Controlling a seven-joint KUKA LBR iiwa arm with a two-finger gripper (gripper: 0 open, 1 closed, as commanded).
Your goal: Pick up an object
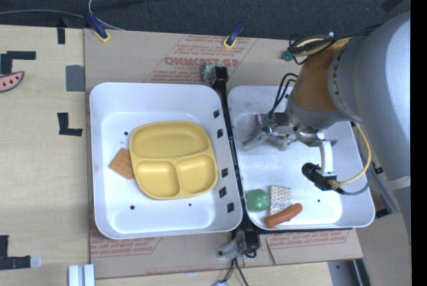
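Two white bins sit side by side on the tabletop. The right bin (347,215) holds a green object (257,199), a patterned wafer (280,195) and a hot dog (284,213) along its near edge. The pincer (257,135) hangs near that bin's far-left part; whether it is parted is unclear. The left bin (107,211) holds a yellow divided tray (173,159) partly covering a cracker (122,163).

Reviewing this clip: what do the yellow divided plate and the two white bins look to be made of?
Yellow three-compartment plate: likely moulded plastic, matte to semi-gloss, given its uniform colour and soft rounded ridges. Left white bin and right white bin: probably thin formed plastic, smooth with a slight sheen and rounded corners; coated metal cannot be ruled out.
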